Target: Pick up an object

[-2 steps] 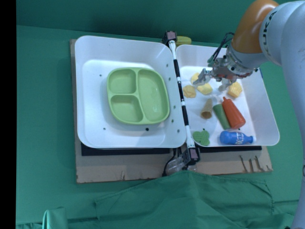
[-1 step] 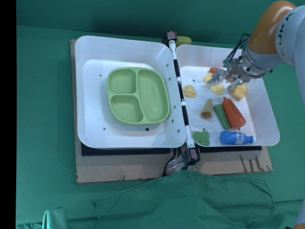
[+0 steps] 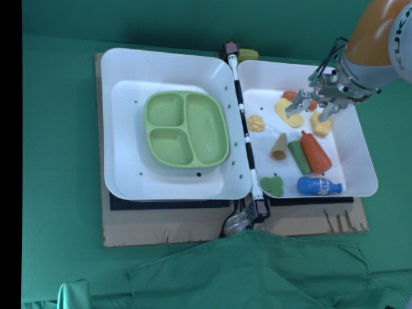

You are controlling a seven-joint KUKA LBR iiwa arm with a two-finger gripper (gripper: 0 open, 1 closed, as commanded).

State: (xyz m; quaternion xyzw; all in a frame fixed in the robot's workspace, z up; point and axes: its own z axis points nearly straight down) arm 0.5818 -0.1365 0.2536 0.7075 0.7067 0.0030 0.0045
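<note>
Left bin point(image 3: 129, 172): green 3-compartment plate point(image 3: 187, 129). Right bin point(image 3: 360, 166): toys, among them an orange bottle point(image 3: 316, 152), long axis running upper-left to lower-right, cap toward upper-left. Gripper point(image 3: 313, 107) spread open, nothing between fingers, hovering above yellow pieces. Approach step, apparently; next: descent and closure.

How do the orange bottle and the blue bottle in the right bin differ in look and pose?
The orange bottle is larger and lies diagonally; the blue bottle is smaller, carries a label, and lies nearly level along the bin's near wall. Both lie on their sides in the right bin, apart from the gripper.
</note>
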